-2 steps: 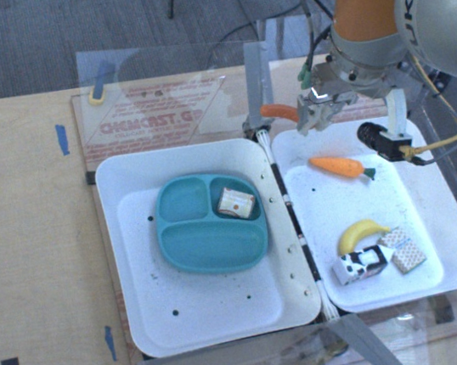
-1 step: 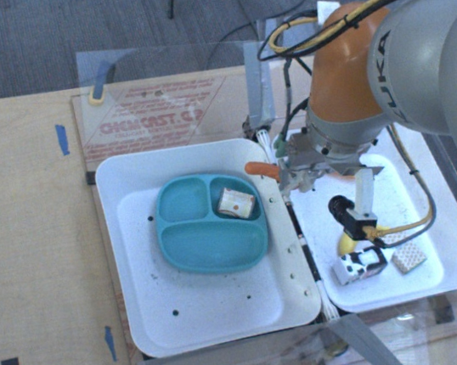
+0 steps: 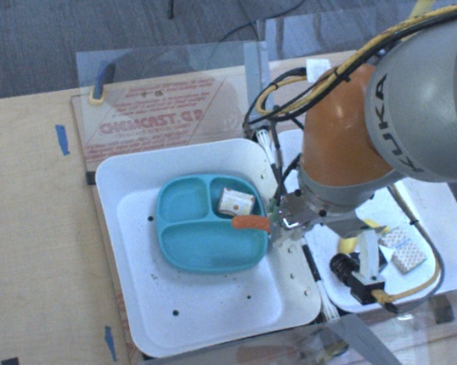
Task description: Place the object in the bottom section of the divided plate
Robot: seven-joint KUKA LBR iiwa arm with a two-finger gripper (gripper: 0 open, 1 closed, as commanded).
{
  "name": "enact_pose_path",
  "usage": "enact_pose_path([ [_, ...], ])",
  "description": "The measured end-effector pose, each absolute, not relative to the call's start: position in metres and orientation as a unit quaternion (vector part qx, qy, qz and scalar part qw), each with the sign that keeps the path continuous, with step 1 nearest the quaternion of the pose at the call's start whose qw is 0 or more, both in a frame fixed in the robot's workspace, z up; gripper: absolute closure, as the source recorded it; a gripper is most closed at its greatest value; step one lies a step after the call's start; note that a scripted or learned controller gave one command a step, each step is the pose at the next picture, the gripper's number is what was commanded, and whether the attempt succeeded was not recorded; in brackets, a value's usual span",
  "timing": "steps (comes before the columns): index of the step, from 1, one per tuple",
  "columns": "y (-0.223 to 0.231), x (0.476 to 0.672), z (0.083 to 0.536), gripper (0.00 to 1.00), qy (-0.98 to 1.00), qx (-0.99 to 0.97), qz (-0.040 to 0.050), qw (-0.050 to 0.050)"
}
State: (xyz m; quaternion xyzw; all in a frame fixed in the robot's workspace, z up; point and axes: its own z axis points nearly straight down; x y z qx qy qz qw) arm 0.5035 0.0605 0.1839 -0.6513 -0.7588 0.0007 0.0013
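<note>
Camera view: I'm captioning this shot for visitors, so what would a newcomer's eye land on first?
The big grey arm with its orange band reaches in from the right, over the seam between the two bins. Next comes the teal divided plate in the left white bin, with a small white block in its upper right section. An orange carrot-like piece lies at the plate's right edge, beside the claw.

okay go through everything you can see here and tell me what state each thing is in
Divided plate: flat in the left bin, bottom section bare.
White block: lying in the plate's upper right section.
Orange object: lying across the plate's right rim.
Tool: at the plate's right edge, next to the orange object.
Left bin: holds the plate.
</note>
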Motion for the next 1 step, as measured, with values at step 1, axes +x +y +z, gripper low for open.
enact_pose_path([
  [1,0.0592,0.5037,0.1839,0.0,-0.758,-0.652,0.0006,0.001],
])
